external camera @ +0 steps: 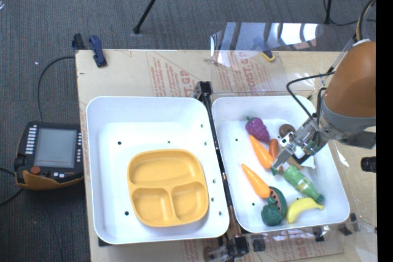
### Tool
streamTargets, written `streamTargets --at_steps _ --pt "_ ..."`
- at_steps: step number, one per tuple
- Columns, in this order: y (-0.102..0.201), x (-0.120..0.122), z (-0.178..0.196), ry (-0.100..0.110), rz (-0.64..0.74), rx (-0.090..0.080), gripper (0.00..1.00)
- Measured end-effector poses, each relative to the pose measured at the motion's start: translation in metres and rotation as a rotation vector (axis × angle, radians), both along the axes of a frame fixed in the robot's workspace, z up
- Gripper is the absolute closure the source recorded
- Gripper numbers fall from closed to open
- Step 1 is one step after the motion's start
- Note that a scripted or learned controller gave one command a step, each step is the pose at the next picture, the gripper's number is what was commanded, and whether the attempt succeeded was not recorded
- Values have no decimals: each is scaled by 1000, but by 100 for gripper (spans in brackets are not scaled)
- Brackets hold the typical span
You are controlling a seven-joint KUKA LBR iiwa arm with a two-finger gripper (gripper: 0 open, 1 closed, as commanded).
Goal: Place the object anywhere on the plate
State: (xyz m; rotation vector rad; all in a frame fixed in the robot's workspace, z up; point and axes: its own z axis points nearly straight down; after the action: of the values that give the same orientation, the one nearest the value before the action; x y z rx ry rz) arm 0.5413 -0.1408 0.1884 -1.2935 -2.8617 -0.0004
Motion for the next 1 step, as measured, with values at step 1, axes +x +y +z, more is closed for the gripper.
streamTargets --at_steps 1 --pt "-8 -28 -30 5 249 4 0"
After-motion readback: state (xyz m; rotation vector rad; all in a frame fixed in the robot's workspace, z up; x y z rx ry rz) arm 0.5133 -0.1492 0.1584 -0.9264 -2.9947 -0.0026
